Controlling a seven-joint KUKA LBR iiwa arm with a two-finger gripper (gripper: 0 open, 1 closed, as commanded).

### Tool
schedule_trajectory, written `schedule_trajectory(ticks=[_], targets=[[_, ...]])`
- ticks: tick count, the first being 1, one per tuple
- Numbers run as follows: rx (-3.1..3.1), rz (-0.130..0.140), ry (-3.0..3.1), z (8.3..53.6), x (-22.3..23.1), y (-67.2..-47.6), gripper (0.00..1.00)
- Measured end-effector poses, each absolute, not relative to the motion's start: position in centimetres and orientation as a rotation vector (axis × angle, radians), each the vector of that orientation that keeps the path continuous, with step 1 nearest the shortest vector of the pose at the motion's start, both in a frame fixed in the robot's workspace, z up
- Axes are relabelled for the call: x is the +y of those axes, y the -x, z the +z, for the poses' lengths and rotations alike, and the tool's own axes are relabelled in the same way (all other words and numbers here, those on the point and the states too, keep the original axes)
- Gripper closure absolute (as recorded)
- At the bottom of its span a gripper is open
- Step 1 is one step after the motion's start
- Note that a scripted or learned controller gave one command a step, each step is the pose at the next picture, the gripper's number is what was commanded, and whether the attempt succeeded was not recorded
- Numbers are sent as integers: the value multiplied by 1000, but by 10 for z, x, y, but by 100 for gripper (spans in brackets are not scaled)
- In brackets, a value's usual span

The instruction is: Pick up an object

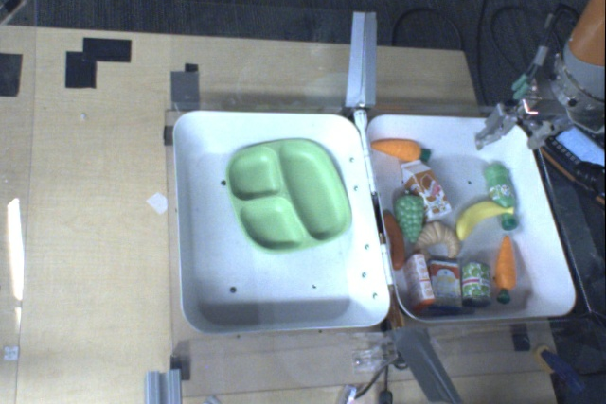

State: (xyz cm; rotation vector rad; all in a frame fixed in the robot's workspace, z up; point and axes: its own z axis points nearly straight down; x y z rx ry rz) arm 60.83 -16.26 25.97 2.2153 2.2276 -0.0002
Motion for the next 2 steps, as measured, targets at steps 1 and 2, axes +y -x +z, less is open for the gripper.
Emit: schedule_trajectory(ticks=[1,2], targets=[[2352,8,-2070,127,-132,-606,0],[2507,26,-1844,115,-128,-626,0]])
